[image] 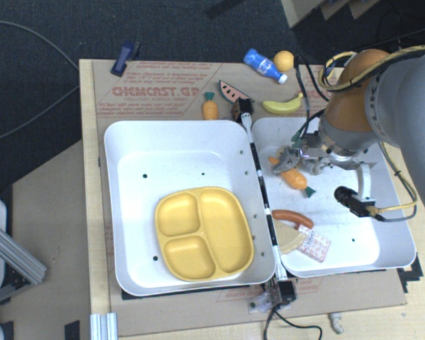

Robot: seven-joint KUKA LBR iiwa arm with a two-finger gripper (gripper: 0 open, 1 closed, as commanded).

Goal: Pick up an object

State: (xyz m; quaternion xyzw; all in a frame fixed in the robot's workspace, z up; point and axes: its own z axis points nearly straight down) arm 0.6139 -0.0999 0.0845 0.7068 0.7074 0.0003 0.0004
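arm [382,83] bent down into right bin [382,250], hand [297,160] above orange toy [295,179]

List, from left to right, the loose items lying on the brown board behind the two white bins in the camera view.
Small orange carrot toy → red watermelon slice toy → blue plastic bottle → yellow banana toy.

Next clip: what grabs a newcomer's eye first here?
The yellow three-compartment plastic tray lying in the left white bin stands out most. Next, the grey arm with its orange band reaches over the right white bin, its pincer low beside a small orange toy carrot.
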